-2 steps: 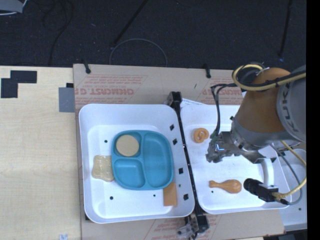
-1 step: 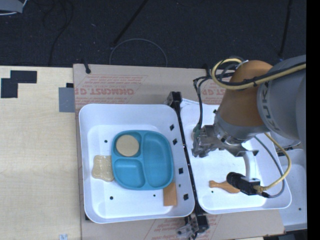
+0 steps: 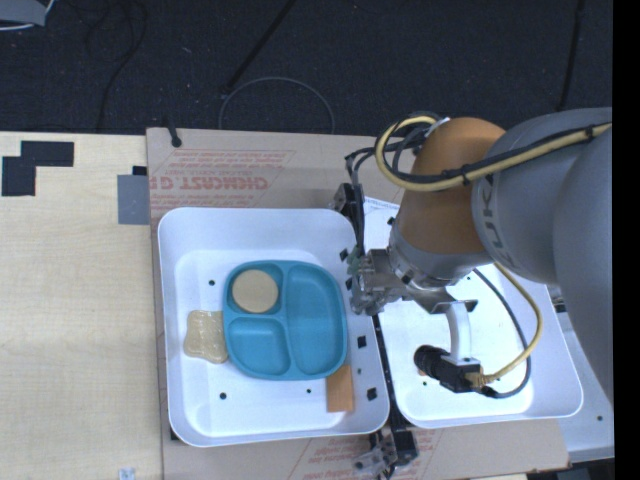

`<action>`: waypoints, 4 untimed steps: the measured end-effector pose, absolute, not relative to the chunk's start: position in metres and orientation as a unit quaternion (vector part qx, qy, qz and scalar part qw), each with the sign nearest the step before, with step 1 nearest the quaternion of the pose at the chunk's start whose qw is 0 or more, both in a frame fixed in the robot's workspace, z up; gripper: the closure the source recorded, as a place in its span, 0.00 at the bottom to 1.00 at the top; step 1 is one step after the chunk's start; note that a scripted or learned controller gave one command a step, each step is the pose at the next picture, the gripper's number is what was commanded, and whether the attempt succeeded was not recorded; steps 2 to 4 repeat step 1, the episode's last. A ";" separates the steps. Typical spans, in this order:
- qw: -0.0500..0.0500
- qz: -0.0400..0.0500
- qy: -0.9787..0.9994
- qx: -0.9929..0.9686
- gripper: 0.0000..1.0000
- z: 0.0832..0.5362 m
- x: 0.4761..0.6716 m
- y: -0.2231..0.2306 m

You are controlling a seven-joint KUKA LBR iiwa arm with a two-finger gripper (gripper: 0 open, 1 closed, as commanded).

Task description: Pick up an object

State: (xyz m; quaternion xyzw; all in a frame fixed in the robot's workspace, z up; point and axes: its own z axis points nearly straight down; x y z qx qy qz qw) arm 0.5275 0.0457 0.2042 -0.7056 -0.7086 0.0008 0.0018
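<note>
The arm (image 3: 520,208) reaches in from the right, its orange band above the wrist, with the gripper (image 3: 362,293) lowered at the divide between the two bins; whether it is apart or together cannot be told. In the left bin (image 3: 190,238) a blue divided plate (image 3: 290,323) holds a tan round disc (image 3: 254,291). A pale yellowish piece (image 3: 205,336) touches the plate's left edge, and a brown block (image 3: 340,390) lies at its lower right.

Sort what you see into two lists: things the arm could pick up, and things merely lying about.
Pickable, left bin: blue tray, tan disc, pale piece, brown block.

Lying about: cardboard, cables, grey patch.
</note>
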 end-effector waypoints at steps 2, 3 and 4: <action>0.001 0.000 -0.709 -0.705 1.00 0.219 0.537 0.103; 0.001 0.000 -0.709 -0.705 1.00 0.219 0.537 0.103; 0.001 0.000 -0.709 -0.705 1.00 0.219 0.537 0.103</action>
